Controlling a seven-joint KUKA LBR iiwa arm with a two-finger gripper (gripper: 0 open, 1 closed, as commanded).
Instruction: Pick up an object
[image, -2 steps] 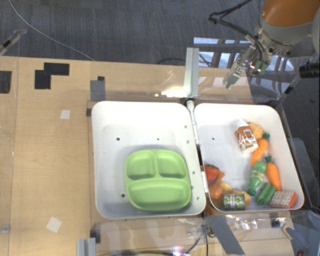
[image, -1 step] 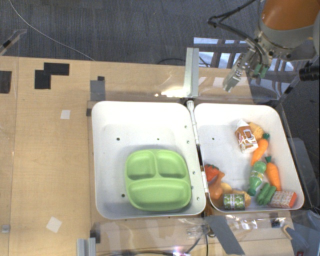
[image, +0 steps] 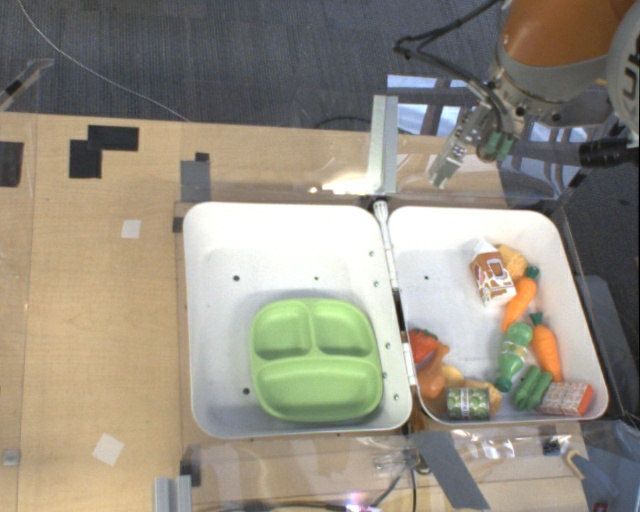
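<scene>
Jaws (image: 447, 166) above right bin's (image: 440, 240) far rim; carton (image: 491, 277) below-right, well apart.

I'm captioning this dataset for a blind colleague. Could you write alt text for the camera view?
A grey robot arm's pincer hangs above the bench behind two white bins, not holding anything. The right bin holds a heap of toy food: carrots, a small carton, a green can. The left bin holds a green divided plate.

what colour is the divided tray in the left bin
Light green tray, seen in the camera view from above.
</scene>
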